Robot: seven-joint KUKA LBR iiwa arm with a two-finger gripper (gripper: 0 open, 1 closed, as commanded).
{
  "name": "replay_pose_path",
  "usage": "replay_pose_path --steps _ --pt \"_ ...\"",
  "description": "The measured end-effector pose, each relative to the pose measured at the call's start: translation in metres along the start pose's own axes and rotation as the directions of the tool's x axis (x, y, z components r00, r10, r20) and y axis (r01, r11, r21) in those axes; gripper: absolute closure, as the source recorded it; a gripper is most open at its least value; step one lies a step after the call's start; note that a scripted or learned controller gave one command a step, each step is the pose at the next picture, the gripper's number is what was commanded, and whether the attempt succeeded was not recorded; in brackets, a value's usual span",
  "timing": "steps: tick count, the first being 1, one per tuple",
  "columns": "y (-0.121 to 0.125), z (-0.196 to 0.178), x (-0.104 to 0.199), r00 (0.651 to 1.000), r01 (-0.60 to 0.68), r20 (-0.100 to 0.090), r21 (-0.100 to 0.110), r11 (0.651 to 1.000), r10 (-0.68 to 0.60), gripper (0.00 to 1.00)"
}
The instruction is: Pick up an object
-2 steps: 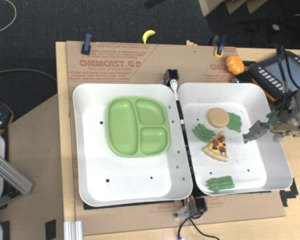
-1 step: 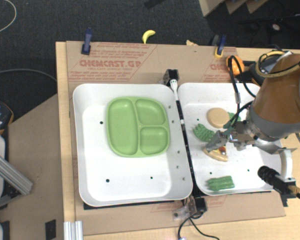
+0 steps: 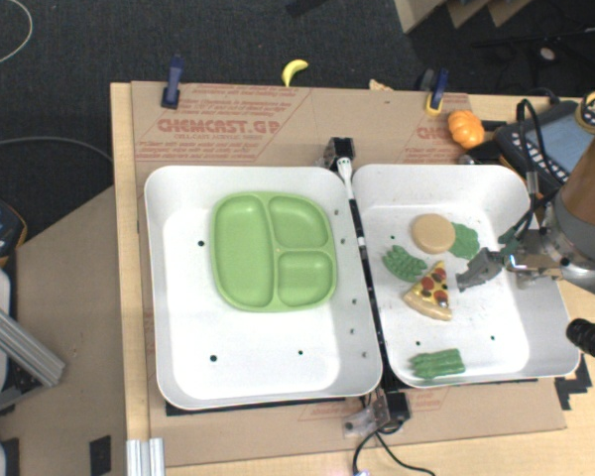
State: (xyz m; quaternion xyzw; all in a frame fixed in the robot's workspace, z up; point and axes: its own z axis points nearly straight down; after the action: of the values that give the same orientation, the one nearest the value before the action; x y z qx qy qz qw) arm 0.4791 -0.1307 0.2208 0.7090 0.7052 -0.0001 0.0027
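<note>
While low over the right bin: end effector [image 3: 476, 271], dark, reaching in from the right, just beside the pizza slice
Finger state: cannot tell from this angle
Pizza slice [image 3: 431, 294]: lying in the right bin, left of the end effector, apparently not gripped
Around it: tan round disc [image 3: 433, 232] above, green leafy pieces [image 3: 405, 262] alongside, green ridged piece [image 3: 437, 364] near the front wall
Right bin [image 3: 506, 350]: white, shallow
Left bin [image 3: 178, 296]: holding a green divided plate [image 3: 274, 251]
Table [image 3: 129, 226]: carrying both bins side by side
</note>
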Motion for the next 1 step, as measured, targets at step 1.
replay_pose_path --steps 1 --pt "0.0025 -0.1949 -0.0114 1.0 0.006 0.002 -0.018 1.0 -0.006 0.0"
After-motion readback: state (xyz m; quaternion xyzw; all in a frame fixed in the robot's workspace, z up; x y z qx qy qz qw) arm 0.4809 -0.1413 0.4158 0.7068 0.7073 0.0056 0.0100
